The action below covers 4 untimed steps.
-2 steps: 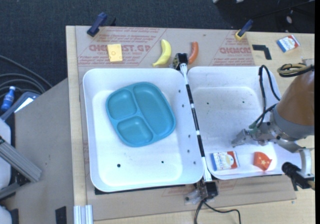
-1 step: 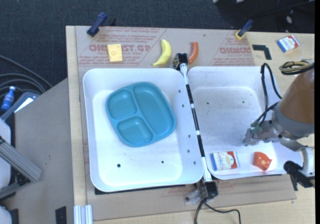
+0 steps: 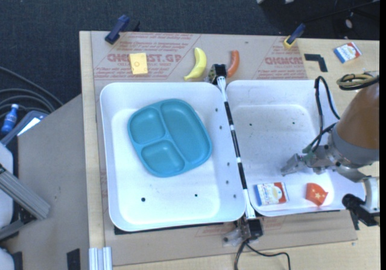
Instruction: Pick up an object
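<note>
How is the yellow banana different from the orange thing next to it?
The banana is yellow and fatter; the orange thing is orange-red and thinner. The banana curves strongly, while the orange thing bends only a little. The banana lies farther left. Both lie on the wooden board just behind the bins, outside them.

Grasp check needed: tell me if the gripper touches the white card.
Apart. The camera view shows bare bin floor between the gripper and the white card.
</note>
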### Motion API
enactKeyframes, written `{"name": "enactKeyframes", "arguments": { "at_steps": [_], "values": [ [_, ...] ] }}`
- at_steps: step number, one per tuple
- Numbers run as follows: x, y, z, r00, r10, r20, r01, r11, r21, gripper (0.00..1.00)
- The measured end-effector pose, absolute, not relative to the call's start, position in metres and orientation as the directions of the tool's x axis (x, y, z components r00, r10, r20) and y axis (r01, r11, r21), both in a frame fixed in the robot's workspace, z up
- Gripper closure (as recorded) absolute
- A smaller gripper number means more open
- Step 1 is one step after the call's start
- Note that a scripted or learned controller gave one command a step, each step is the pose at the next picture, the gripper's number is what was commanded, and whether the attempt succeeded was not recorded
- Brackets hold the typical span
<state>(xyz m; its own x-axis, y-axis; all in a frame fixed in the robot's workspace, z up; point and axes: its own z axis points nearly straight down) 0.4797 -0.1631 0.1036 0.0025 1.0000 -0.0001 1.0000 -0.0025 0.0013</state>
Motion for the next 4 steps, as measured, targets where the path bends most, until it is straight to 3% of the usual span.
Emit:
{"name": "enactKeyframes", "arguments": {
  "at_steps": [1,2,3,4],
  "values": [
    [0.522,-0.205,0.085,0.001,1.000,0.000,1.000,-0.001,0.000,0.00],
    [0.522,-0.205,0.094,0.001,1.000,-0.001,1.000,-0.001,0.002,1.00],
    [0.522,-0.205,0.094,0.001,1.000,-0.001,1.000,-0.001,0.002,0.00],
    [0.523,-0.205,0.104,0.001,1.000,-0.001,1.000,-0.001,0.003,1.00]
  ]
}}
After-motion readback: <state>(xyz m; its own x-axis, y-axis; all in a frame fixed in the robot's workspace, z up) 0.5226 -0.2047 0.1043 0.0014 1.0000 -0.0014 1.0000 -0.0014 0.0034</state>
